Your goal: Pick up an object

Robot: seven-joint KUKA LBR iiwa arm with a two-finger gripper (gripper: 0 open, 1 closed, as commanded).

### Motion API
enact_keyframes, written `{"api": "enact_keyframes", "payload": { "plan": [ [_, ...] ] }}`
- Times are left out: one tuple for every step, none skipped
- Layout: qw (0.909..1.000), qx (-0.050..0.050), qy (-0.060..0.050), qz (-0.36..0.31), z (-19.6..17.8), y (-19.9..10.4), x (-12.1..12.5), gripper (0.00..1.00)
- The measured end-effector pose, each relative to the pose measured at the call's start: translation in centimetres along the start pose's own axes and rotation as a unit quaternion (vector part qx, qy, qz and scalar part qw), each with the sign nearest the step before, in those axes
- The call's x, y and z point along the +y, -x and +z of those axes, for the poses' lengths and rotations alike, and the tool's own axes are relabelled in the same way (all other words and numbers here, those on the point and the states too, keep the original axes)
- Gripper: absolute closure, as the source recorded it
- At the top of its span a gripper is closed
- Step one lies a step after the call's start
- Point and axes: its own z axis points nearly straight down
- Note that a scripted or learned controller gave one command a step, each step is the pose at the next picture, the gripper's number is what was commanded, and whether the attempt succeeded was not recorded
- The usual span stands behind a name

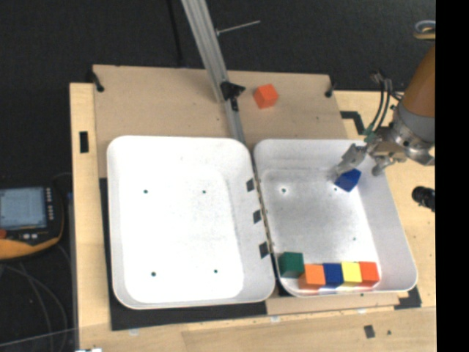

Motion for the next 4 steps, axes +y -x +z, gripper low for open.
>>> {"api": "enact_keyframes", "payload": {
  "plan": [
    [1.0000,-0.001,0.000,0.001,9.2,-1.5,1.6,0.00],
    [1.0000,0.000,0.000,0.002,11.8,-1.2,0.6,0.00],
    [1.0000,0.000,0.000,0.002,11.7,-1.3,-2.4,0.00],
    [1.0000,-0.001,0.001,0.002,11.6,-0.8,-3.4,0.00]
  ]
}}
